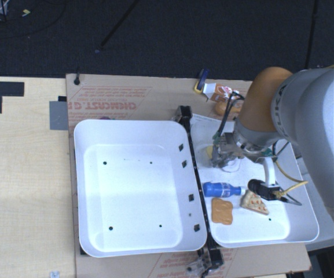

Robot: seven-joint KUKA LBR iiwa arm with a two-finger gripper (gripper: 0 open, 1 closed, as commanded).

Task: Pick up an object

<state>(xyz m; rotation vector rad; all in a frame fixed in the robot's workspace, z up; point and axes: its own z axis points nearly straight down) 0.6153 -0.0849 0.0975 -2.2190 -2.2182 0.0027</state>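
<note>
We log: right bin (305, 227) holding blue bottle (221, 189), orange-brown piece (222, 211), pizza-slice toy (254, 203); gripper (224, 158) low above them near the bin's left wall, grip state indiscernible.

Left bin (91, 155) open; right bin (297, 227) cluttered.

A single fixed camera looked down on the bench (28, 178) from above, at a slant rather than straight overhead; its far edge took in dark floor beyond the bench; it stood far enough back to frame both white bins whole, the left bin (85, 184) near the middle and the right bin (294, 227) toward the right side; the arm (305, 114) entered from the right and loomed large, being nearer the lens than the bins.
</note>
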